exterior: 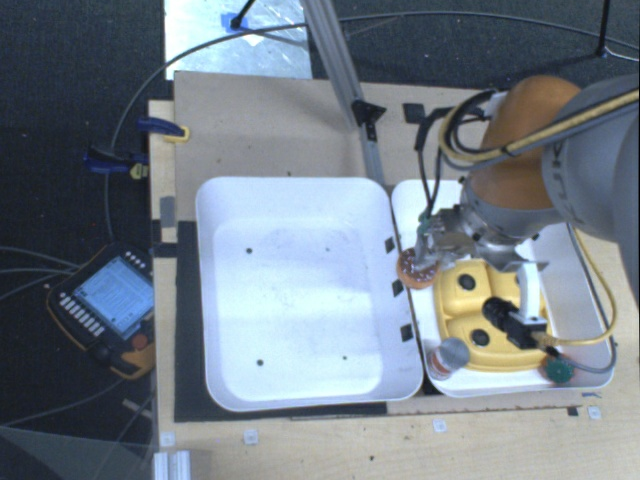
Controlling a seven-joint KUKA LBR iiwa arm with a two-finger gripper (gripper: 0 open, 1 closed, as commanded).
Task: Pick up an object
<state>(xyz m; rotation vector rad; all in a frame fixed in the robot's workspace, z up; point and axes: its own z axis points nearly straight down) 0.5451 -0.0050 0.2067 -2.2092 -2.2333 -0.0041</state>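
1. Brown round piece [413, 267] — the object nearest the pincer [428, 246] and, in my judgement, the likeliest pick. It lies at the left edge of the right bin [572, 300], centre-right of the frame, against the wall shared with the left bin [300, 288].
2. Progress: the pincer is low in the right bin, just beside or touching the brown piece. Whether it is open or closed I cannot tell from this angle, and nothing is seen lifted, so I judge the grasp not yet secured. Closing, lifting and carrying clear are all left.
3. Right bin: besides the brown piece it holds 3 things — a large yellow moulded item [470, 303] in the middle, a grey round object [450, 352] touching its lower-left corner, and a small green object [558, 370] at the lower right.
4. Left bin: bare white floor with a few dark dots.
5. Both bins sit side by side on the desk [260, 128].
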